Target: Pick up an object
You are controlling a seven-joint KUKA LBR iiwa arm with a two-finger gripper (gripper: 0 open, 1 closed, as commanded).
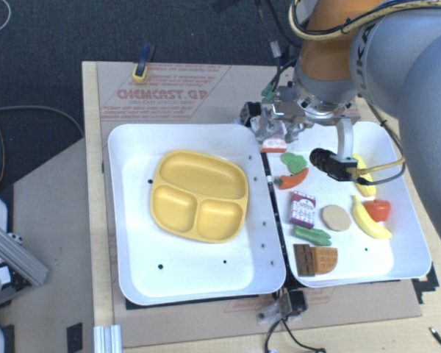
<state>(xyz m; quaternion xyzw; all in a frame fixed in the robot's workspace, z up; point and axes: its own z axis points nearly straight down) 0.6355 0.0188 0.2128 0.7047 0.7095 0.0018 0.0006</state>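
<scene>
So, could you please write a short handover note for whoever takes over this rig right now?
Gripper: low over the far left corner of the right bin; whether its fingers are open or shut cannot be told, and nothing is seen held.
Right bin: green and red pieces, purple box, tan disc, green pod, brown waffle, banana, tomato.
Left bin: yellow divided plate.
Done: no pick seen.
Left: grasp and lift one object.
</scene>
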